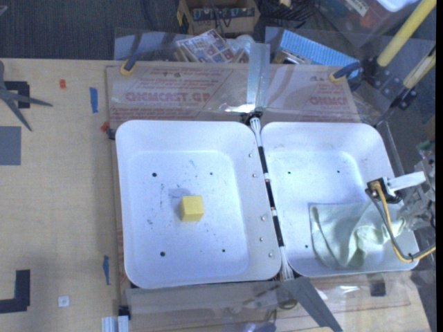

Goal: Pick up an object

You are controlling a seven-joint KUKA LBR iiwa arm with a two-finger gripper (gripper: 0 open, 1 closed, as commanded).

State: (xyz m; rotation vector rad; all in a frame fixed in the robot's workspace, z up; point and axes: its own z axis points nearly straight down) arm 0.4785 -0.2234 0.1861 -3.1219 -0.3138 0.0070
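A small yellow cube [192,207] lies near the middle of the left bin [138,151]. A crumpled pale green cloth [344,235] lies in the front right part of the right bin [311,151]. My gripper [410,213] is at the right rim of the right bin, just beside the cloth's right end. It is blurred and partly cut off by the view's edge. I cannot see anything held in it.
Clear plastic sheets [208,92] with red lettering stand behind both bins. A metal divider [266,185] runs between the bins. The wooden bench [55,185] stretches to the left, with scissors [17,102] and bits of blue tape on it.
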